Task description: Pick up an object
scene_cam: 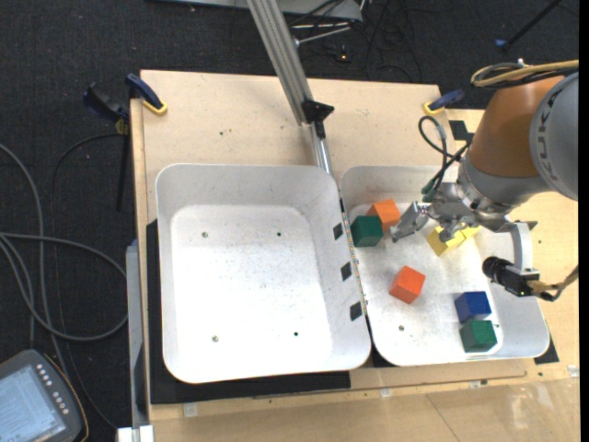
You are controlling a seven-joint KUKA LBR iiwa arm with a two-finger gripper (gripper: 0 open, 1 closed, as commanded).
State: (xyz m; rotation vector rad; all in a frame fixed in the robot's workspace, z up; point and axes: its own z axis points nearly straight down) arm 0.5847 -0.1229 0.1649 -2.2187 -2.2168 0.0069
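Note:
My gripper (421, 221) hangs over the back part of the right bin (433, 348), below the grey arm with its orange band. A yellow block (449, 238) lies just to its right and partly under it. Just left of the gripper sit an orange cube (386, 212) and a dark green cube (366, 230), touching each other. Nearer the front lies a red-orange cube (407, 284). A blue cube (472, 304) and a second green cube (479, 335) sit together at the bin's front right corner.
The left bin (175, 247) stands beside the right one, with black clips on their shared rim. A slanted metal pole (281, 49) runs from the back to the bins' junction. Cables and a black fitting (511, 276) hang off the arm at the right.

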